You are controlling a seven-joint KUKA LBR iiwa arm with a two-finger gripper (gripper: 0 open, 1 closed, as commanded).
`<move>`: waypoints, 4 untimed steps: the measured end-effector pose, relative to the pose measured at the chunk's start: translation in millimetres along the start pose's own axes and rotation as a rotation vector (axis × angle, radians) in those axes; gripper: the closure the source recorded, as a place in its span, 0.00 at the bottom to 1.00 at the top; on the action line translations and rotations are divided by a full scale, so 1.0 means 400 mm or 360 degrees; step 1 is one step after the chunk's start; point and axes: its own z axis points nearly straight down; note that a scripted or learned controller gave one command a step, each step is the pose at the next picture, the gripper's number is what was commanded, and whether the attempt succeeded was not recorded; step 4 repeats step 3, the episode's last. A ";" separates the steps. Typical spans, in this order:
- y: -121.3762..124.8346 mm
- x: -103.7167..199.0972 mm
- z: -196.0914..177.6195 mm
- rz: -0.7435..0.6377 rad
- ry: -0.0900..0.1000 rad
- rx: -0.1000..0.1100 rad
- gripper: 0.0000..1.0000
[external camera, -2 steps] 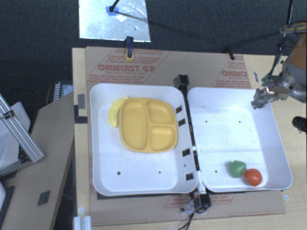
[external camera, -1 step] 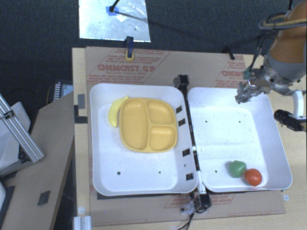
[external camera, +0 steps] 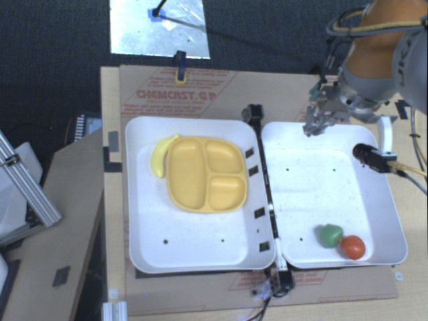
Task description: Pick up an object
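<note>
In the right bin a green pepper-like object and a red tomato-like object lie side by side near the front edge. The left bin holds a yellow divided plate with a yellow banana tucked against its left rim. My gripper hangs over the back left corner of the right bin, well away from the green and red objects, with nothing seen between its fingers.
A black divider with clips runs between the two bins. A black fixture juts over the right bin's back right edge. A silver sheet lies on the floor behind the bench.
</note>
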 end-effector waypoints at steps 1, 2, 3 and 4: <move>0.023 0.141 0.045 0.0000 0.0001 0.0006 1.00; 0.034 0.251 0.046 0.0002 0.0000 0.0004 1.00; 0.046 0.373 0.087 0.0002 0.0001 0.0006 1.00; 0.046 0.373 0.087 0.0002 0.0001 0.0006 1.00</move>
